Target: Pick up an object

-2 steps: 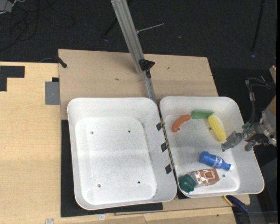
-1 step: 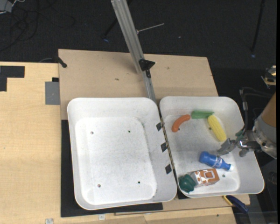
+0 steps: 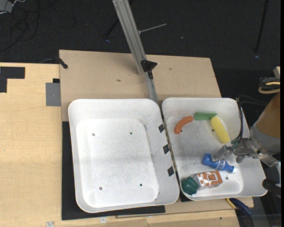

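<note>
Just left of the jaws [image 3: 226,151], blue object [image 3: 217,162].

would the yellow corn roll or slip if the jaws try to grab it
The corn looks rounded and tapered, so it may roll if nudged sideways. Its surface seems smooth plastic, so it could slip. It lies flat in the right bin, apart from the green piece, leaving room.

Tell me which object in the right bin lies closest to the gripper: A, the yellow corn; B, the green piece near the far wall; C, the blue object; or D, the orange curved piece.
C: the blue object lies just below and left of the gripper in the right bin, while the yellow corn, the orange curved piece and the green piece lie farther off.
</note>
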`<state>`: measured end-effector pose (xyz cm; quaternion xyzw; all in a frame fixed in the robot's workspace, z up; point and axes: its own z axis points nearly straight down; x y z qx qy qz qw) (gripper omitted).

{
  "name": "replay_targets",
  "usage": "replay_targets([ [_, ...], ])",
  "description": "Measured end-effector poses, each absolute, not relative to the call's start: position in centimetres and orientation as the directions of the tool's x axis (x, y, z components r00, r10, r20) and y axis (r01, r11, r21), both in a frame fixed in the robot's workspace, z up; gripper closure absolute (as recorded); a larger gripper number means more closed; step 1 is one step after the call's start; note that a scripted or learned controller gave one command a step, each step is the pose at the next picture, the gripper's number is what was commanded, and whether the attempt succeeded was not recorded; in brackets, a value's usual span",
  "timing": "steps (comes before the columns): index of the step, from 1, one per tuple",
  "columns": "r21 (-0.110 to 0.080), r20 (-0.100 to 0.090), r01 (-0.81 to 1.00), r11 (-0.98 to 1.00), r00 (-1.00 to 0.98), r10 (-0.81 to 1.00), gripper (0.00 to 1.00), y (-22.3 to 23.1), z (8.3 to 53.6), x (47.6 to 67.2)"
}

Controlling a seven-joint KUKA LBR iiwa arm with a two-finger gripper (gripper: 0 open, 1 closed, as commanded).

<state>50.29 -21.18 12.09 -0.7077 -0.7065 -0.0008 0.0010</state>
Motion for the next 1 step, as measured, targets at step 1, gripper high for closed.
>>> replay_targets([
  [1, 0.004, 0.0, 1.0, -0.006, 0.006, 1.0, 1.0, -21.4, 13.36, 50.35],
])
